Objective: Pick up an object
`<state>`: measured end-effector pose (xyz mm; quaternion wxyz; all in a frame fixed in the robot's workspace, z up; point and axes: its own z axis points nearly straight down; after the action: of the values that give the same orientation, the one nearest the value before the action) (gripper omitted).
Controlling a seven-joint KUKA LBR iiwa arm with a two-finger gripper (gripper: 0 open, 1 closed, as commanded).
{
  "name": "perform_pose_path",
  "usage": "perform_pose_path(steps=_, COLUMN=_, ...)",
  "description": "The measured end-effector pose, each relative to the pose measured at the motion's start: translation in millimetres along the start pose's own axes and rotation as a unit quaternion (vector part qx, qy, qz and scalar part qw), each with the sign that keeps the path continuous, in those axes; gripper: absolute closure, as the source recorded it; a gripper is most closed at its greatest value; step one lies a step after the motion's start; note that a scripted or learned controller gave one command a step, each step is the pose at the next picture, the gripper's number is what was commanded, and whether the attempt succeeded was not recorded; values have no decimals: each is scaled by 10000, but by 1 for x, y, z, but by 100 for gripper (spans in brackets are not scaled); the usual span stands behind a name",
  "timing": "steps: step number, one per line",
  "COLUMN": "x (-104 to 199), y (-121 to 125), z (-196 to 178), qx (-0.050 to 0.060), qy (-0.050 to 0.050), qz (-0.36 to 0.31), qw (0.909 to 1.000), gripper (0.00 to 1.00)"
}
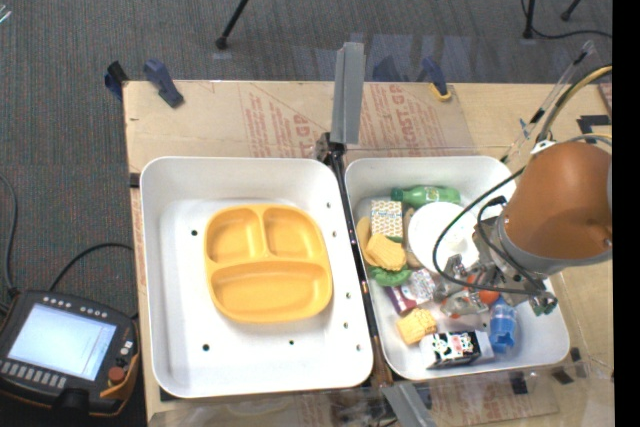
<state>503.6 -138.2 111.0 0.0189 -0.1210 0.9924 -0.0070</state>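
The right bin (400,367) holds a heap of small objects: a green bottle (425,195), a white plate (440,233), yellow waffle-like pieces (385,252), a yellow block (416,325), a black-and-white carton (455,346) and a blue bottle (502,329). My gripper (470,287) hangs low over the middle of this heap, just below the white plate, under the arm's orange band (558,205). Its fingertips are lost among the clutter and the wrist hardware.
The left bin (170,215) holds a yellow divided tray (268,262). A grey upright post (348,105) stands behind the wall between the two bins. Cables run along the arm at the right. A teach pendant (65,350) lies on the floor at lower left.
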Motion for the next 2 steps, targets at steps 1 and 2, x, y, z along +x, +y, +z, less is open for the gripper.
perform_pose_path(steps=1, x=-5, y=49, z=14, qx=-53, qy=70, qz=-71, qw=9999, gripper=100)
perform_pose_path(steps=2, x=-31, y=48, z=20, qx=-55, qy=159, qz=1708, qw=9852, gripper=100)
